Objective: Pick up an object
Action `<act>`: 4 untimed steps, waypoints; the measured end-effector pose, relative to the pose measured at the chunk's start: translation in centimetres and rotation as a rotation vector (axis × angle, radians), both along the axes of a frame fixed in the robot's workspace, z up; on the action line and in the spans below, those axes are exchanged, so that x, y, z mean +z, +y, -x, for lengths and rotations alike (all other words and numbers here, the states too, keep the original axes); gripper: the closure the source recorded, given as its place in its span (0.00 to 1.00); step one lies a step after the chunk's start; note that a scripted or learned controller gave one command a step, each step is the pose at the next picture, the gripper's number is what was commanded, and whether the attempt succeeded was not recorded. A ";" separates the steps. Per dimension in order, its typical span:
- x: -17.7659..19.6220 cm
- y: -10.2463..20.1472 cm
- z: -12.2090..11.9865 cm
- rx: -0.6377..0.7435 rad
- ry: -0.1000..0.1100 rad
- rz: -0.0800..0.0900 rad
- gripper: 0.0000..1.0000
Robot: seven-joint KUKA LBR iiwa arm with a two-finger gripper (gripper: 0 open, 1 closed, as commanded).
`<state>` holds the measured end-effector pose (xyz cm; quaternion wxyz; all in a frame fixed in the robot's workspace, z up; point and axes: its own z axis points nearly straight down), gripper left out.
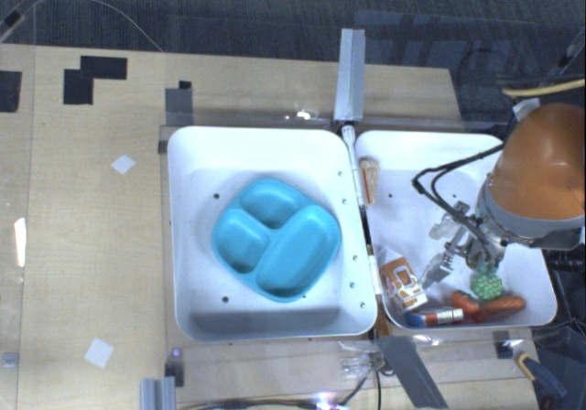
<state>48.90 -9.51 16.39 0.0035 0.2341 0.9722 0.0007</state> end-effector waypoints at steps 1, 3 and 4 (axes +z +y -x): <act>2.2 2.8 -1.4 0.136 0.000 0.001 0.00; 2.1 15.6 -0.4 0.661 0.000 0.002 0.00; 6.8 17.4 -0.6 0.695 -0.003 0.003 0.00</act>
